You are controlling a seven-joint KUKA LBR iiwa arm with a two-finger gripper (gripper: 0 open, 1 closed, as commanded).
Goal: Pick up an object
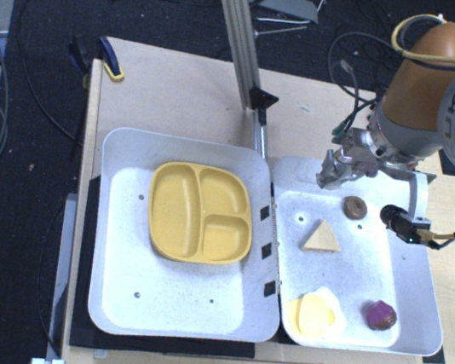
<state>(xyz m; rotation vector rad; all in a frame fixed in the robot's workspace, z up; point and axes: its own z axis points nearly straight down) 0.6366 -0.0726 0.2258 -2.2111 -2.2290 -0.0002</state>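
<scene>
The right bin (416, 295) holds a small round brown piece (354, 208) near its far edge, a tan triangular wedge (321, 237) in the middle, a pale yellow fried-egg shape (315, 313) at the front left and a purple ball (380, 315) at the front right. My gripper (330, 178) hangs over the bin's far left corner, just left of the brown piece and above the wedge. No object shows between its fingers.
The left bin (106, 286) bears a yellow divided plate (201, 213). A metal pole (241, 37) slants across the back of the bench. The wooden bench edge (183, 83) runs behind both bins.
</scene>
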